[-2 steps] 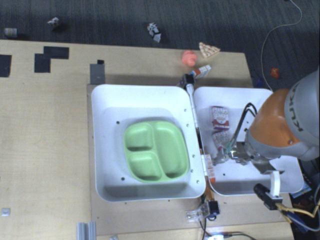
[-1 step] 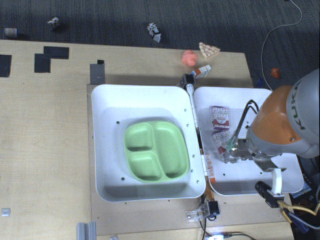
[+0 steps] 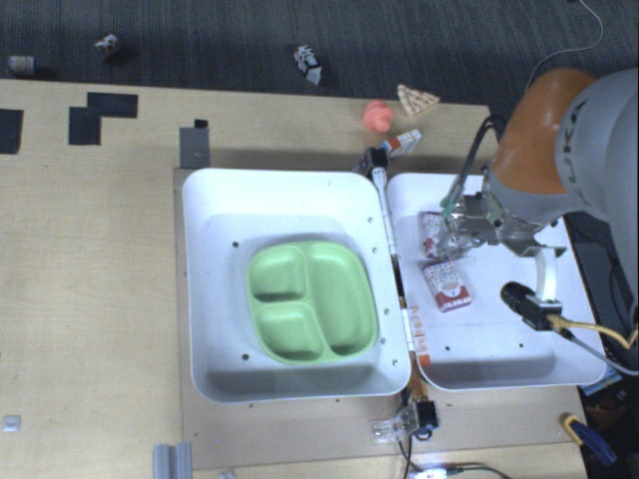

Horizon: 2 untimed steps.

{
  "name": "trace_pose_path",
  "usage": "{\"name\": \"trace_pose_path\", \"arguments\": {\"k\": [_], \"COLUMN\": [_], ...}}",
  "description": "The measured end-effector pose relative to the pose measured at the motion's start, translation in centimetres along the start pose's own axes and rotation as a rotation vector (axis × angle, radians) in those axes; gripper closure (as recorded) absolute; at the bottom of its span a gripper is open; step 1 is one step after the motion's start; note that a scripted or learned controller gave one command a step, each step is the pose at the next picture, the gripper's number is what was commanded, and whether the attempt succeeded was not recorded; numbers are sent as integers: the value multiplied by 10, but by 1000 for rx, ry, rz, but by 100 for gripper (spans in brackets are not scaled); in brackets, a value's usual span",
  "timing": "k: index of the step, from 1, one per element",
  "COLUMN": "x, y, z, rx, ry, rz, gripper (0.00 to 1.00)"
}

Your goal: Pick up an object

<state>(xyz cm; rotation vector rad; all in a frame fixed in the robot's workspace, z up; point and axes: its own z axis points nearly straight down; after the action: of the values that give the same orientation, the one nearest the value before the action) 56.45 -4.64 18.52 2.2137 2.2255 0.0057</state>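
You see the arm (image 3: pixel 559 138) reaching in from the right, its orange band above the wrist, with the claw (image 3: pixel 454 238) low over the right bin (image 3: pixel 499 352), in that bin's left half. You cannot tell whether the claw is spread or pressed together; the wrist hides its working end from this slanted look down.

The likeliest thing for your pick, a red-and-white packet (image 3: pixel 446 283), lies flat on the floor of the right bin, just below the claw in the picture and apart from it. A second packet (image 3: pixel 430 230) of the same colours sits just beside the claw on its left, close to the wall shared with the left bin (image 3: pixel 215 233) (whether the claw touches it, you cannot say).

In the left bin a green divided tray (image 3: pixel 310 302) rests near the middle, tilted a little.

On the counter (image 3: pixel 90 267) beyond the bins you find a pink ball (image 3: pixel 377 116), a small wedge-shaped piece (image 3: pixel 416 99) near it, and a little tube (image 3: pixel 400 145) just outside the right bin's far corner.
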Motion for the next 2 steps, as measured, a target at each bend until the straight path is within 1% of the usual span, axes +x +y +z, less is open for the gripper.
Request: {"name": "trace_pose_path", "arguments": {"k": [1,2], "x": [0,-44], "y": [0,0], "z": [0,99], "rx": [1,-3], "ry": [-1,-2], "rz": [0,2], "gripper": [0,0]}}
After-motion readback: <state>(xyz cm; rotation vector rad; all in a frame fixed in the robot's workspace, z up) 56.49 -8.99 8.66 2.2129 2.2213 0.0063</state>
